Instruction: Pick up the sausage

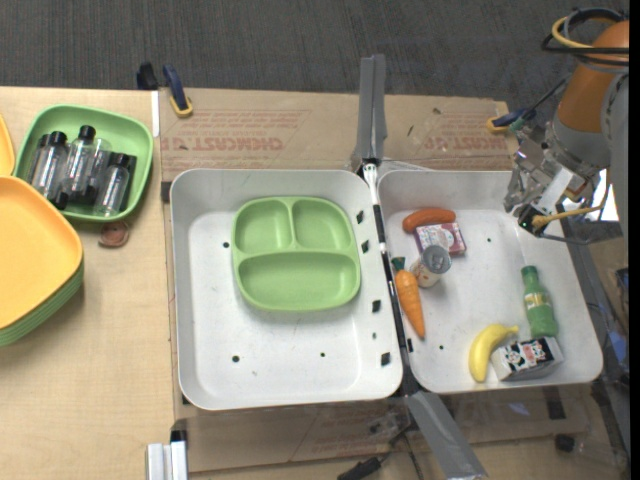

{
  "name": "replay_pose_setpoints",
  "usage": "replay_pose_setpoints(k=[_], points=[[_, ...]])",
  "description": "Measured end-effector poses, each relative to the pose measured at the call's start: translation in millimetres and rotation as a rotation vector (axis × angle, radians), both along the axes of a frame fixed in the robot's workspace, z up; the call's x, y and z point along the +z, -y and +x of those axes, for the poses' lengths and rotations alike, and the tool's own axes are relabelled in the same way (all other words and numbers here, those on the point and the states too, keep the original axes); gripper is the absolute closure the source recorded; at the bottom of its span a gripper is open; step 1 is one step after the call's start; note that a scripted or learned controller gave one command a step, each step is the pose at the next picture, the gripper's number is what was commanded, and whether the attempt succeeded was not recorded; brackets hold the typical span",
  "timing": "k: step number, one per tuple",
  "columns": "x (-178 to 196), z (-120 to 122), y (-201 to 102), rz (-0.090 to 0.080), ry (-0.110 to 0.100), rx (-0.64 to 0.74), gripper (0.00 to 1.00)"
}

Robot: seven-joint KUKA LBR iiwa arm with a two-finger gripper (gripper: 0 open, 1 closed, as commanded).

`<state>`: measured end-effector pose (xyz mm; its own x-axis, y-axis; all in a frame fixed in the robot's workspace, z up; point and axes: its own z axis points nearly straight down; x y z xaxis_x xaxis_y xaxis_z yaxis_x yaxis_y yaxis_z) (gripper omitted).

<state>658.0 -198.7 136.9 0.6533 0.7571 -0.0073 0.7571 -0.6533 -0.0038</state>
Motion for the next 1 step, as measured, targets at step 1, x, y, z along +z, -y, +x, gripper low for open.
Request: replay_pose_setpoints(k=[1], points=[[74.2, -54.3, 14.5, 0.004, 0.004, 0.046, 1.0]])
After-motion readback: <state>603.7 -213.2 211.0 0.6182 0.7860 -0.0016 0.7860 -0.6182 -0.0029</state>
